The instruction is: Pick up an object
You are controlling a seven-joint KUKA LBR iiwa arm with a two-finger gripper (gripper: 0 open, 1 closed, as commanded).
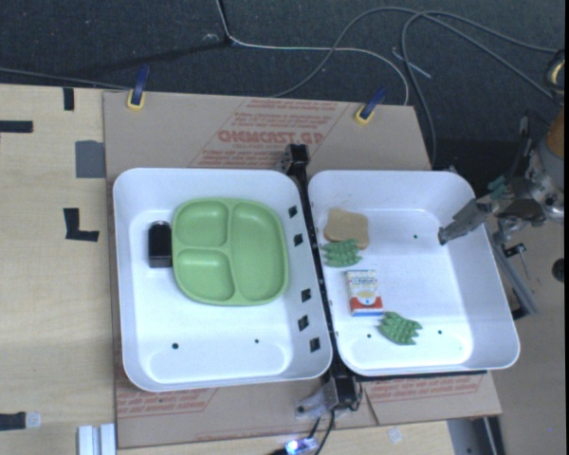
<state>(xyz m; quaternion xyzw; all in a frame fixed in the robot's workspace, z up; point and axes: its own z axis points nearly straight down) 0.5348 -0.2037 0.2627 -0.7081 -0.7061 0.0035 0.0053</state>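
The right bin [427,190] holds a tan bread-shaped piece [347,225] with a green leafy toy [340,252] touching its lower edge. A small white and red carton [363,292] lies below them. A second green leafy toy [398,328] sits near the front wall. My gripper [482,237] hovers over the right rim of this bin. It is open, with one dark finger [454,227] pointing in over the bin floor. Nothing is between its fingers, and it stands well to the right of all the objects.
The left bin [133,301] carries a green divided plate [230,251] and a small black block [159,245] beside the plate's left edge. A black divider with clips [308,254] runs between the bins. Cables lie across the dark floor behind the bench.
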